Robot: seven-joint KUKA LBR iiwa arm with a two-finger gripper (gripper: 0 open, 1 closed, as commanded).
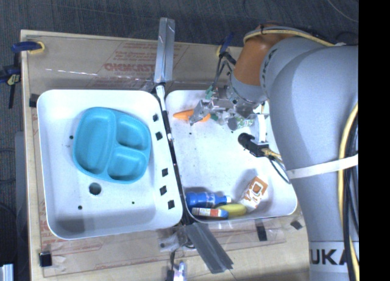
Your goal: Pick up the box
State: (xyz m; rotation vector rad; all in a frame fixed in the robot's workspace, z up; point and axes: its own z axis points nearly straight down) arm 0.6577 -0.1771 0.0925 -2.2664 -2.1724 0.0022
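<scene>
A: Where's the box [255,191]?
B: Near corner of the right bin [201,152], tilted, beside 2 bottles [213,205].
A: And the gripper [214,108]?
B: At the far edge, over an orange carrot [190,114]. Jaws: cannot tell.

Bare floor mid right bin [210,158] (bottles [210,201] crowding box [255,191]).

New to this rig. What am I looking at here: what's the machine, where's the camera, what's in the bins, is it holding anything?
One fixed camera looks down at a slant on two white bins. The grey arm with an orange band reaches in from the right; its gripper is over the far end of the right bin, next to an orange carrot-like item. Whether it grips anything is unclear. At that bin's near edge lie a small box, a blue bottle and a yellow item. The left bin holds a blue divided tray.
</scene>
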